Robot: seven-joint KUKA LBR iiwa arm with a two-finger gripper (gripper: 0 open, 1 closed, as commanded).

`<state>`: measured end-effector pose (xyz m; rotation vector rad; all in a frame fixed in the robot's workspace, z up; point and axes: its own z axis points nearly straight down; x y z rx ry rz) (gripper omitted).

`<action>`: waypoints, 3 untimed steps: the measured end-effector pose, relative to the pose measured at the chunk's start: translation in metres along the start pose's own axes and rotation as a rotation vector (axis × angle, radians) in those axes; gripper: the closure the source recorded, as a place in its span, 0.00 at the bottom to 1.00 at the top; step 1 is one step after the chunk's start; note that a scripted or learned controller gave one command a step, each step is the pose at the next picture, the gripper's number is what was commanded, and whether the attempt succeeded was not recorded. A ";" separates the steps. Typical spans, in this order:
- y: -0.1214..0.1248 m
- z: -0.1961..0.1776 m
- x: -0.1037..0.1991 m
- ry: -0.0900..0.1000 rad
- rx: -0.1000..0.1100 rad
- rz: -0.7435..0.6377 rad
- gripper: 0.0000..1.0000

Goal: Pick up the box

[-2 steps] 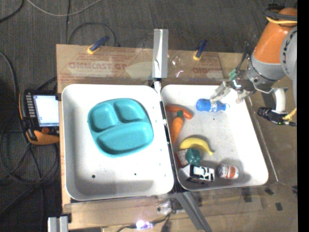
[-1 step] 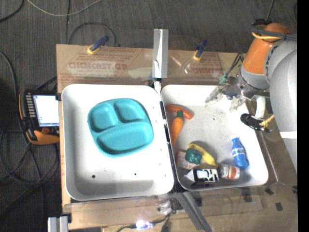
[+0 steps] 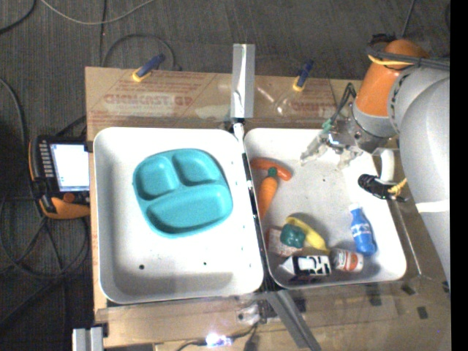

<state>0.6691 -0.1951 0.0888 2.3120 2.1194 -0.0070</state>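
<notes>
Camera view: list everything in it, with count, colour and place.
bins: two, white, side by side on the bench
tray: one, teal, three compartments, left bin
carrot: one, orange, right bin, upper left
bottle: one, blue, right bin, right side
box: one, black and white, right bin, near edge
can: one, red and white, beside the box
pepper: one, green, above the box
handheld screen: one, orange-edged, left of the bins
gripper: one, open, over the right bin's far end, holding nothing

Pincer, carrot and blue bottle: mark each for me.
pincer (image 3: 330, 154), camera view, midway between its fingertips.
carrot (image 3: 268, 191), camera view, middle of its orange body.
blue bottle (image 3: 362, 232), camera view, centre of its label.
</notes>
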 end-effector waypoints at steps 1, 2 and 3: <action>0.002 -0.033 -0.018 0.006 0.003 0.116 0.00; 0.000 -0.015 -0.004 0.004 0.005 -0.094 0.00; 0.003 -0.046 -0.026 0.007 0.002 0.021 0.00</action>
